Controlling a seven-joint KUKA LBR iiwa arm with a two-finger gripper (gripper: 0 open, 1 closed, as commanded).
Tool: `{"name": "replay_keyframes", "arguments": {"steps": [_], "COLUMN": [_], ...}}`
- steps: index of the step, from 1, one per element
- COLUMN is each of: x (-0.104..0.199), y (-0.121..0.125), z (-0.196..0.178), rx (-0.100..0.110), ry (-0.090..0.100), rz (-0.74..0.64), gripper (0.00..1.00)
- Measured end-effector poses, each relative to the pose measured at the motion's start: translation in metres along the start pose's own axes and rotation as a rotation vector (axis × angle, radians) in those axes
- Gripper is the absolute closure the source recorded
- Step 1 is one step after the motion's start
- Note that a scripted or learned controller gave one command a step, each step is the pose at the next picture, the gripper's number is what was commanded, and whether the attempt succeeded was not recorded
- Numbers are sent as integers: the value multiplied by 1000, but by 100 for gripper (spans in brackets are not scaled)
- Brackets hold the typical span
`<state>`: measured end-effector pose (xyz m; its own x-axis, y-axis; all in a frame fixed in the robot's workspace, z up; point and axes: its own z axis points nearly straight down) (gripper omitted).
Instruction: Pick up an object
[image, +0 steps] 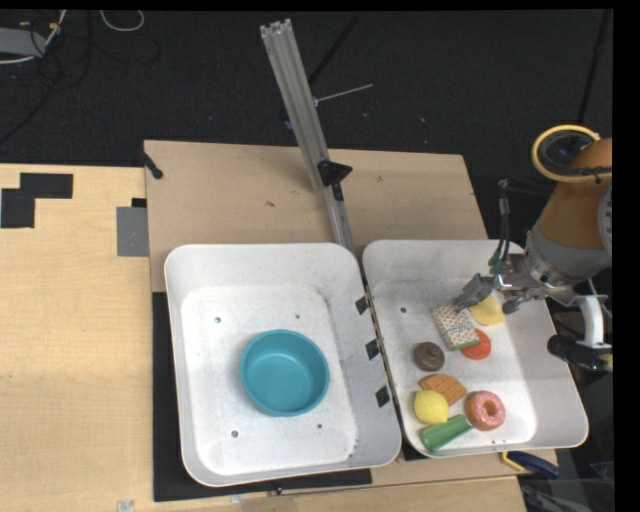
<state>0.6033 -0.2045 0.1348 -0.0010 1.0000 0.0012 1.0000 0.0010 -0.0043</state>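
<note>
The grey two-finger gripper (487, 290) hovers in the right shallow white bin (560, 425) just above a small yellow toy piece (489, 313) (finger spread impossible to tell), nothing lifted yet.

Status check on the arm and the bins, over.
Gripper low over right bin, beside yellow toy. Nothing seen held. Sprinkled cracker and red piece crowd it. Teal bowl alone in left bin.

You've got just the one fixed camera up above the table (70, 330), angled down from a fair way back, both white bins (200, 270) in frame side by side.
</note>
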Motion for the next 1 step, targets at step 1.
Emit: {"name": "replay_keyframes", "arguments": {"steps": [1], "x": [1], "y": [2], "z": [41], "rx": [-10], "ry": [-2], "rz": [-1], "gripper": [0]}}
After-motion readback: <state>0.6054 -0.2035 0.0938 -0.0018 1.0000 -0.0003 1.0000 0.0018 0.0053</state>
